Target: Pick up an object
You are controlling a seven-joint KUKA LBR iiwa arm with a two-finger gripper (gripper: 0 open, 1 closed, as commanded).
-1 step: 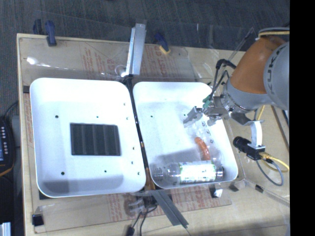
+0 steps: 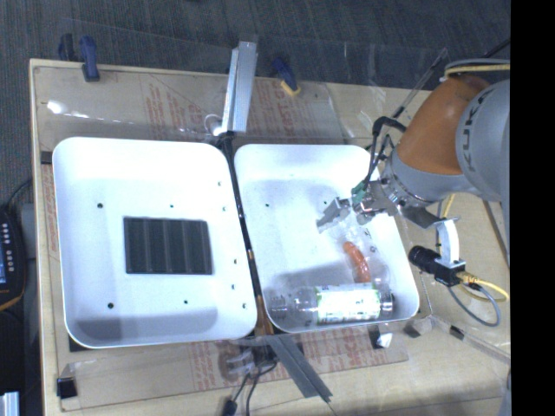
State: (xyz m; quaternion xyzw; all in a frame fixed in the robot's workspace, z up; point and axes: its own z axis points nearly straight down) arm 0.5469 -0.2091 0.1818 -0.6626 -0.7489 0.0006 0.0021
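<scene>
Gripper (image 2: 340,212) fingers, whose spread we cannot tell, are hovering inside the right bin (image 2: 286,167), so we are judging it best to be lowering squarely over the orange object (image 2: 357,261) just below it, avoiding the bottle (image 2: 334,304) farther down.

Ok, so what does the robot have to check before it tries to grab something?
1. Things to grab in the right bin: ok, a clear bottle and an orange thing.
2. Gripper over that bin: ok.
3. Gripper above the orange thing: not ok, it sits up and left of it.
4. Gripper holding nothing: cannot tell.
5. Bottle easy to reach: not ok, it lies against the bin's near wall.
</scene>
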